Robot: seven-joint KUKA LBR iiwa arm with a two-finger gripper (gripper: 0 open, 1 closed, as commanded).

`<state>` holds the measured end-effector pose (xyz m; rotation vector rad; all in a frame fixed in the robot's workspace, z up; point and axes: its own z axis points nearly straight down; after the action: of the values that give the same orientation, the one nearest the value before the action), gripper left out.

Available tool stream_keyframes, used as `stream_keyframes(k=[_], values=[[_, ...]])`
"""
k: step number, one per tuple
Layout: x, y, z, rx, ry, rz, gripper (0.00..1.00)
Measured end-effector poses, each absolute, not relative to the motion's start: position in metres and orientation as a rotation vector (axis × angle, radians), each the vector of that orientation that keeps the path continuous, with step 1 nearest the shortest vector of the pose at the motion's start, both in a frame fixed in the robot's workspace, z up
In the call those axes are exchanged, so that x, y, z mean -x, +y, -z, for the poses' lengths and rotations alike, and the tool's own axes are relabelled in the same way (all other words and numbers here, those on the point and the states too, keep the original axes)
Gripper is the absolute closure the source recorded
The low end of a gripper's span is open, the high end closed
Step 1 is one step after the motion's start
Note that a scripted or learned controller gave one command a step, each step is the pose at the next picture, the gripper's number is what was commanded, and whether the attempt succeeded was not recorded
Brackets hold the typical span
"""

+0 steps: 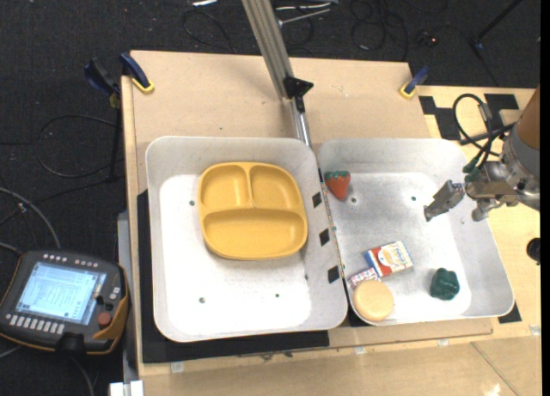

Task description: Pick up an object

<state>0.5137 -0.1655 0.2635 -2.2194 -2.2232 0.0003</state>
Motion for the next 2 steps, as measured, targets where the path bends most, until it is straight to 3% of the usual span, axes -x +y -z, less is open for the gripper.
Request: stream_keyframes(k=[1,2], values=[[-0.514,-0.166,-0.264,2.220,-2.222,0.000,0.00],[-0.506,-0.167,-0.203,2.219,-2.216,-0.005,0.00]])
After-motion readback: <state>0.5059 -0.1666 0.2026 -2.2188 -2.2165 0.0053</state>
